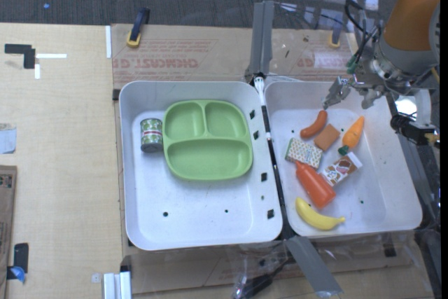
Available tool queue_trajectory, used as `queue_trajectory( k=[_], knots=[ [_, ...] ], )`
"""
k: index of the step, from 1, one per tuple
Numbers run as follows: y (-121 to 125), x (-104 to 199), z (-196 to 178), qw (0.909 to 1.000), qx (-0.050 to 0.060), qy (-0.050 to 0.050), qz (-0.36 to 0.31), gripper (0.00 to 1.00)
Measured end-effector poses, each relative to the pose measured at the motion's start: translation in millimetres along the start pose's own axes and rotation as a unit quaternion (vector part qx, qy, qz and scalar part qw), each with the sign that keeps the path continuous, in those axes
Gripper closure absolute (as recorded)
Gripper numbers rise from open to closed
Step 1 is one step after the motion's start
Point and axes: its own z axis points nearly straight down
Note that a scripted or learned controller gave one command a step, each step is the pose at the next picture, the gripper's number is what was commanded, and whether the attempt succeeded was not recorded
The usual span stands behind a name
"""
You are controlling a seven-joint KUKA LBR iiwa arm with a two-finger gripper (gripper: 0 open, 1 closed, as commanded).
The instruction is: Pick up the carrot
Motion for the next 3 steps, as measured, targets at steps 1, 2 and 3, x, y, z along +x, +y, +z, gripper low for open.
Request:
queue_trajectory(
  k=[1, 2, 3],
  knots=[
    [-26.5, -58.8, 31.1, 0.9983, 0.000, 0.000, -0.058, 0.00],
    [-26.5, -76.1, 114.2, 0.9972, -0.001, 0.005, -0.074, 0.00],
    [-26.7, -79.7, 104.2, 0.9974, -0.001, 0.001, -0.073, 1.00]
  ],
)
